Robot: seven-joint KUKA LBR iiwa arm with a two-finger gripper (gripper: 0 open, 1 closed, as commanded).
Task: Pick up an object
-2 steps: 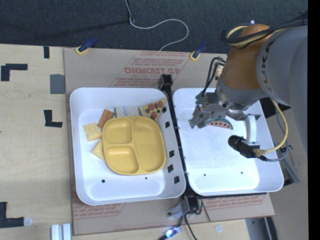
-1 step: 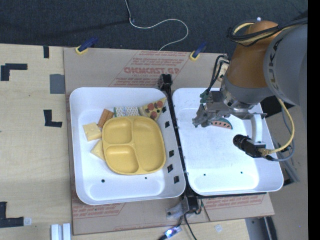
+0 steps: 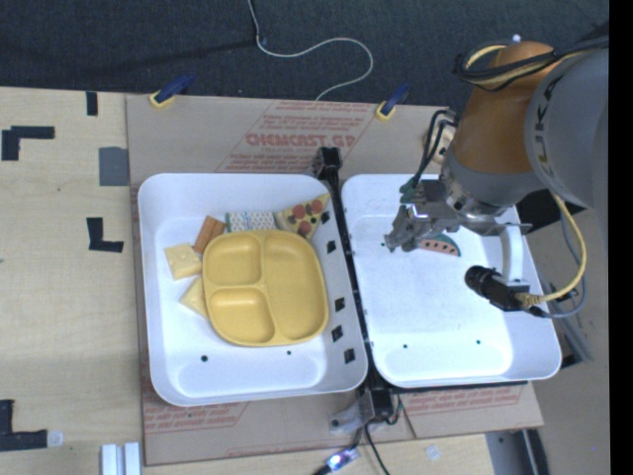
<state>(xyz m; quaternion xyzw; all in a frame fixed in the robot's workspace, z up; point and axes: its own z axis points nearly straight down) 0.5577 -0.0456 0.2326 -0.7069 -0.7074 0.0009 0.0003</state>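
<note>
You had the pincer [image 3: 404, 237] low in the right white bin [image 3: 445, 354], finger state unclear, beside a flat red-green watermelon-slice toy [image 3: 440, 245], probably light, stiff, best pinched across its edges.

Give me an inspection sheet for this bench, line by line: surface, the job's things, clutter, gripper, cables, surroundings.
Surface: cardboard sheet under two white bins; left bin, right bin.
Job's things: yellow divided plate in the left bin, lying over several flat toy food pieces and a pizza slice piece; a watermelon slice piece in the right bin.
Clutter: nothing seen.
Gripper: gripper low over the right bin, beside the watermelon slice; finger state hard to read.
Cables: white cable looping behind the bench; yellow cable on the arm.
Surroundings: dark floor, black tape marks on the bench, blue clamps.
</note>
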